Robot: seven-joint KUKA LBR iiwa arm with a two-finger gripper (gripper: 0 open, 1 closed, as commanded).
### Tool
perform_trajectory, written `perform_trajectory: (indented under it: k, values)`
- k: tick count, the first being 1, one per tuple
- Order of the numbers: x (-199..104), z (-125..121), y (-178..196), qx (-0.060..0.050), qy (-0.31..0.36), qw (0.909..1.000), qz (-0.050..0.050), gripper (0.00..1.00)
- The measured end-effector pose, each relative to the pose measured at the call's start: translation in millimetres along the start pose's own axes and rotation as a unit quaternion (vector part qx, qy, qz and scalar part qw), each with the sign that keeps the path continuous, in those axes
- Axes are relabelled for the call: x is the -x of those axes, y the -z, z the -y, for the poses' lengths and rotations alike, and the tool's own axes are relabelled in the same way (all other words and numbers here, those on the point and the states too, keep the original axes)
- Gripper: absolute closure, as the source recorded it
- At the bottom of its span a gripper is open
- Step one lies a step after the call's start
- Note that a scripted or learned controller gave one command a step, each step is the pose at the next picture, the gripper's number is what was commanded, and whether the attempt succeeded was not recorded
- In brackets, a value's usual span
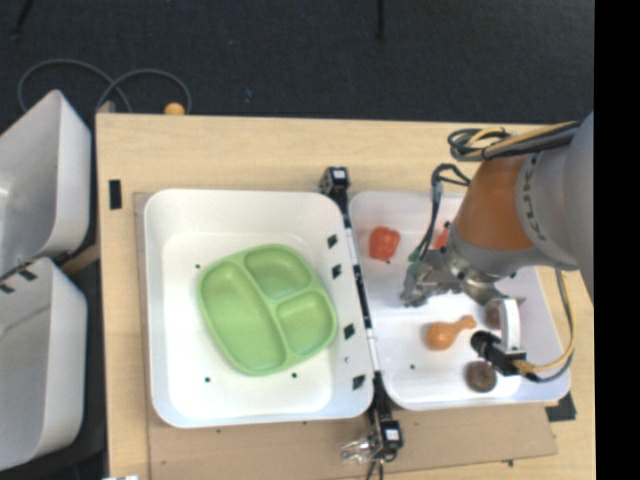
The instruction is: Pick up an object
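White plastic makes up both shallow bins on the wooden bench [120, 268], and from where the overhead camera looks down they sit side by side, rims almost touching along a row of small black clips.

The left bin [165, 368] holds a pale green divided plate [268, 308], lying flat and turned at a slight angle, three compartments up. It looks parked there as a drop-off spot more than as something to grab.

The right bin [400, 388] carries the small things. A red object [384, 242] sits near the upper left of that bin, close to the shared wall. An orange pear-shaped object [447, 333] lies on its side lower down, roughly mid-bin, and a dark brown round object [481, 375] rests just beside it toward the near rim.

The arm [520, 208] comes in from the right, its orange band plain above the wrist, cables looping behind. The gripper [420, 286] hangs low over the bin floor between the red object and the orange one, apart from both. Nothing shows between its tips, and whether it is spread or closed I cannot tell from this slant.

My guess is the arm is lining up a descent, and either neighbour could be the target; the orange one looks nearer.
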State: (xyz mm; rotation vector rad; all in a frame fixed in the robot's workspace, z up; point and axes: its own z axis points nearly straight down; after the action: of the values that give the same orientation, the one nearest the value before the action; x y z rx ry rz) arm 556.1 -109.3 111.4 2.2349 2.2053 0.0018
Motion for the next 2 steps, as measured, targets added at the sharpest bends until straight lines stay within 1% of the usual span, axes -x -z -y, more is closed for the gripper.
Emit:
perform_trajectory:
  k: [1,2]
  values:
    - [9,3,60,0.002,0.004,1.0000,0.001,1.00]
    - [14,9,108,0.002,0.003,1.0000,0.001,1.00]
